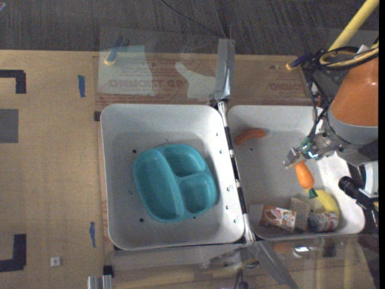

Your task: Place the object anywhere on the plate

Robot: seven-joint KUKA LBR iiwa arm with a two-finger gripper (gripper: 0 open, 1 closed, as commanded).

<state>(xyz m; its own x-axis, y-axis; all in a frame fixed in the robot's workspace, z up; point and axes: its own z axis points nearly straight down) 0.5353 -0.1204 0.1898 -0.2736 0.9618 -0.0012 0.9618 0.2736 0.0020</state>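
Observation:
A teal divided plate (pixel 174 182) lies in the left bin (pixel 114 161), a little left of that bin's middle. Over the right bin (pixel 264 167), my gripper (pixel 301 156) hangs from the orange-banded wrist. Right below its tip is a small orange carrot (pixel 304 175) with its green end pointing toward the front. The carrot's upper end meets the gripper tip; whether it is gripped or lying on the bin floor is unclear.
An orange sausage-shaped piece (pixel 249 136) lies at the right bin's back left. Along its front wall sit a red-and-white packet (pixel 278 217), a tan box (pixel 299 206), a yellow piece (pixel 325 201) and a small can (pixel 323 222). A ridge (pixel 231 167) divides the bins.

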